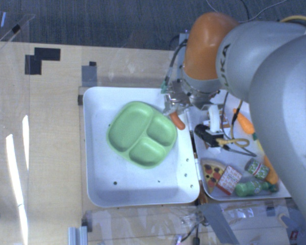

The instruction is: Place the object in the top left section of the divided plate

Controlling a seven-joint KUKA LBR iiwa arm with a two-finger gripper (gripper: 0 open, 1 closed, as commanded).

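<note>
A light green divided plate [142,133] lies tilted in the left white bin [99,182], with one large section and two smaller ones. My gripper [172,111] hangs below the orange wrist band at the plate's upper right rim. A small orange carrot-like piece [178,121] sticks out from between the fingertips, and the fingers are shut on its upper end. The piece hangs over the gap between the plate's right edge and the bin wall.
The right bin [283,190] holds a toy pizza slice [211,171], a red and white box [229,179], a green bottle [249,188], a can [257,168], yellow-handled scissors [234,143] and an orange item [244,122]. The arm covers that bin's upper part.
</note>
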